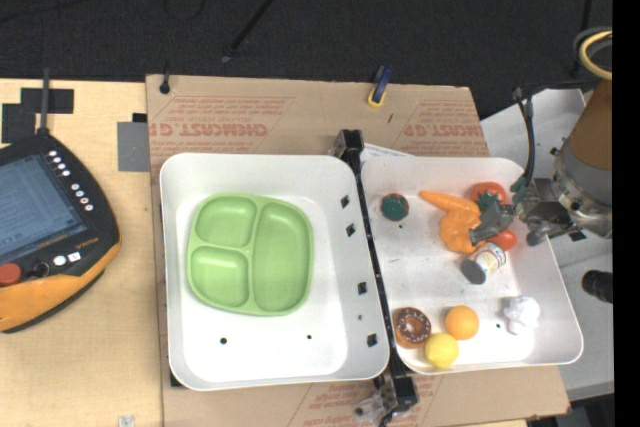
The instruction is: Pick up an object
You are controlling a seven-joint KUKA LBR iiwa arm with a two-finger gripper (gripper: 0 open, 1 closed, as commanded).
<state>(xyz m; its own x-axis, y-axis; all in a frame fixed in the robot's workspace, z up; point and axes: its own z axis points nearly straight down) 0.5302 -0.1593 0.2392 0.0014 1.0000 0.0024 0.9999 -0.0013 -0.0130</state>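
My gripper (494,219) is low over the right bin (545,340), among a cluster of toy foods at its upper right. Around it lie an orange carrot (447,201), an orange lump (457,231), a red tomato (490,193) and a small red piece (505,240). Just below the gripper a small jar (483,264) with a dark cap lies tilted. Nothing is visibly lifted. The arm (590,165) comes in from the right edge.
Elsewhere in the right bin are a green ball (395,207), a chocolate donut (411,325), an orange (461,321), a lemon (441,350) and a white crumpled piece (519,313). In the left bin (190,355) rests a green divided plate (250,253). A teach pendant (45,225) sits far left.
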